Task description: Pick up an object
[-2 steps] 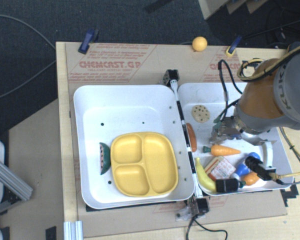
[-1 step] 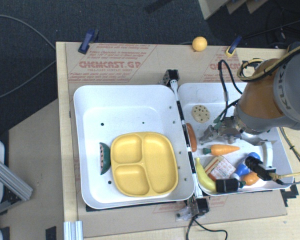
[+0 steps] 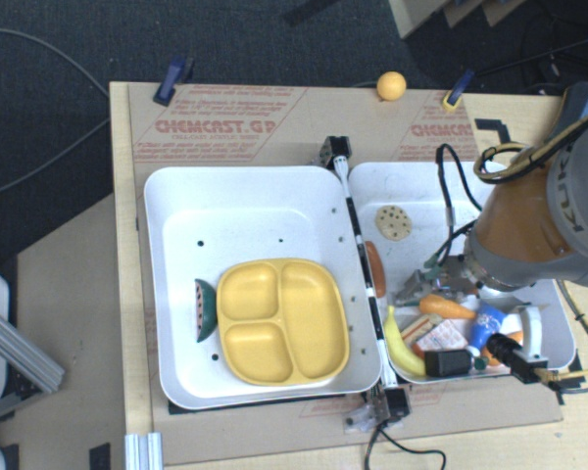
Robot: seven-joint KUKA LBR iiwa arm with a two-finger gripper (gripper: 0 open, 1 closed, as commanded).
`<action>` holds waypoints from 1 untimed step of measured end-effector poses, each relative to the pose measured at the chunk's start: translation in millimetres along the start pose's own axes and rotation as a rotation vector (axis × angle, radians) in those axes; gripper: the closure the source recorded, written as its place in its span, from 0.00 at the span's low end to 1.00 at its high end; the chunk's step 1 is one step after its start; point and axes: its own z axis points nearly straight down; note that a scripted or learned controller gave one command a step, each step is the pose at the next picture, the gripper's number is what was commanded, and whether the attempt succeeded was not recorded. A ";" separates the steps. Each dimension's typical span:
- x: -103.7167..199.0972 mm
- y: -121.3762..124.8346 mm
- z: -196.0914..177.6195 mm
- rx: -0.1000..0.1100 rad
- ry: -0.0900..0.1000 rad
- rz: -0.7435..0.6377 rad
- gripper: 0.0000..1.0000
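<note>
My gripper [image 3: 427, 280] is low in the right bin [image 3: 418, 178], near its middle, and its grey fingers [image 3: 413, 289] are spread open with nothing between them. An orange carrot [image 3: 447, 308] lies just below and right of the fingertips. Along the bin's left wall lie a reddish sausage [image 3: 373, 266] and a yellow banana [image 3: 400, 349]. A round tan cookie [image 3: 394, 222] rests on the bin floor behind the gripper. A blue bottle [image 3: 484, 327], a black block [image 3: 447, 362] and a red-and-white packet [image 3: 439, 336] crowd the front of the bin. The arm hides the bin's right part.
The left bin [image 3: 237, 189] holds a yellow divided plate [image 3: 280, 318] and a watermelon slice [image 3: 204, 310] at the plate's left edge. An orange ball [image 3: 391, 85] sits on the board behind the bins. A black cable [image 3: 453, 189] loops above the right bin.
</note>
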 end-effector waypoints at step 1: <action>0.3 0.7 -9.9 -0.003 0.000 0.001 1.00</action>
